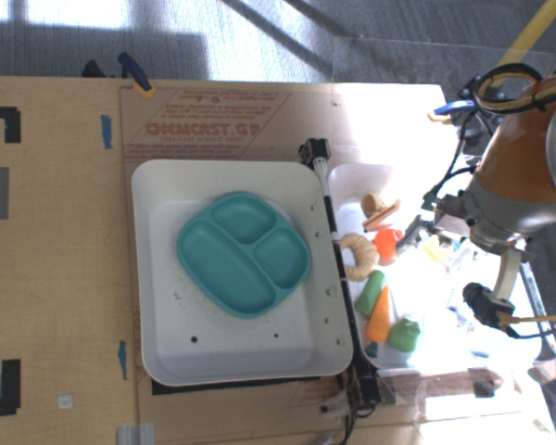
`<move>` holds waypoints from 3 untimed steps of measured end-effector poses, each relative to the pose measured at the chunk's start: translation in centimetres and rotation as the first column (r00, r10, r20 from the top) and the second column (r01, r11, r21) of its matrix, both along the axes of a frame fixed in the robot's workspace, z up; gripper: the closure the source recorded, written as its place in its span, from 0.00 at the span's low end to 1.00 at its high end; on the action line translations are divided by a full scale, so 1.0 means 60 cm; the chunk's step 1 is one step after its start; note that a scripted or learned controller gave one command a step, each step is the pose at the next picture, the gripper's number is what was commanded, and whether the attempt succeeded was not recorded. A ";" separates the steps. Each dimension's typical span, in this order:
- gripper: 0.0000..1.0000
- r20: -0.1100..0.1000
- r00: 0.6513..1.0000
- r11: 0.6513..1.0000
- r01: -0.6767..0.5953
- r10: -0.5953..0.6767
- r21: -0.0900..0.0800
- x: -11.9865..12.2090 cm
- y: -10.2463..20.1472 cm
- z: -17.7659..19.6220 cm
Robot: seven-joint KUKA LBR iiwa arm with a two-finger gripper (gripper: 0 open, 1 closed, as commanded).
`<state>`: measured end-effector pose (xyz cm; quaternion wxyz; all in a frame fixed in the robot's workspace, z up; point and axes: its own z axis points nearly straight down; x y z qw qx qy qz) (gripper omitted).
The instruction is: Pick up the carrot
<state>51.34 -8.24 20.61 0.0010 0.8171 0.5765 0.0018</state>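
Carrot (380, 316) lying in the right bin (357, 176), near that bin's lower end, orange body running roughly up and down the view, slightly tilted. Just above it, touching or nearly so, a green vegetable piece (370, 291) leaning up to the right. Just to its lower right, a second green piece (404, 335), rounder and darker. Further up, a pale ring-shaped pastry (359, 255) beside the divider, then a red-orange tomato-like piece (386, 242), then a tan and orange item (378, 209) near the bin's upper end, too washed out to identify. Right half of this bin overexposed in bright light.

Left bin (157, 276) holding a teal divided plate (244, 253) with three compartments, set near the middle, turned at a slant.

Arm (524, 170) on the right side of the view, over the right edge of the desk (56, 248). Tool (426, 225) up and to the right of the carrot, apart from it; whether spread or closed cannot be made out in the glare.
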 end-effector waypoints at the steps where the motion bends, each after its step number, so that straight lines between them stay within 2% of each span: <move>1: 0.00 0.000 0.965 0.965 -0.263 0.263 -0.002 -0.049 -0.013 -0.180; 2: 0.00 0.002 0.894 0.894 -0.449 0.449 -0.001 -0.052 -0.016 -0.193; 3: 1.00 0.011 0.894 0.894 -0.447 0.447 -0.011 -0.046 -0.017 -0.173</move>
